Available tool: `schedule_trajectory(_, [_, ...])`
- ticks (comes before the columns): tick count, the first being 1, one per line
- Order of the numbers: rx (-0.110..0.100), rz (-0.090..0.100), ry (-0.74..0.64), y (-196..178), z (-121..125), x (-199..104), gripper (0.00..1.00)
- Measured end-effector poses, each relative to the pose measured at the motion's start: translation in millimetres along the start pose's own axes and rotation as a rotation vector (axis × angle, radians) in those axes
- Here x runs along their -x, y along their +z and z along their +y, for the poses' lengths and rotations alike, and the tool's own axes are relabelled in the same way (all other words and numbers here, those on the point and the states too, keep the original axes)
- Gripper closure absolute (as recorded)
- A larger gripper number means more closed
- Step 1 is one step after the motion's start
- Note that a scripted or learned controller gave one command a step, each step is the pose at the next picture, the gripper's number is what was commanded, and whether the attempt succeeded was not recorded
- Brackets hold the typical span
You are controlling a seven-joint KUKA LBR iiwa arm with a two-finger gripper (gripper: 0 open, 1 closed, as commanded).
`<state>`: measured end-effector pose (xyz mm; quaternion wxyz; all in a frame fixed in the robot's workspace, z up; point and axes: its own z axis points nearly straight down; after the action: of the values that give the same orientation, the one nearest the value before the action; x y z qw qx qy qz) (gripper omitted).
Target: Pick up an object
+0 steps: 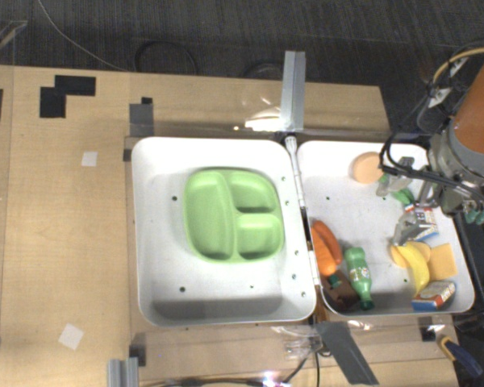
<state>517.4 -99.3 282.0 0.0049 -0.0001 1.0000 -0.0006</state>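
My gripper (409, 229) hangs low over the right part of the right bin (339, 176), reaching in from the arm with the orange band (477, 115). A small red, white and blue carton (423, 214) lies right beside it. Just below are a yellow banana (414, 263) and a yellow block (442, 259). The view does not show anything held. Towards the bin's left lie an orange carrot (326, 247) and a green bottle (357, 274).
A peach round object (365, 168) sits at the right bin's back, and an orange-and-blue box (436, 295) in its front right corner. The left bin (157, 289) holds a green divided plate (231, 214). A metal divider (301, 216) separates the bins.
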Motion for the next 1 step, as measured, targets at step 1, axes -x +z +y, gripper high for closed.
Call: schedule_trajectory(1, [0.003, 0.007, -0.304, 164.4, -32.3, -14.5, 0.0])
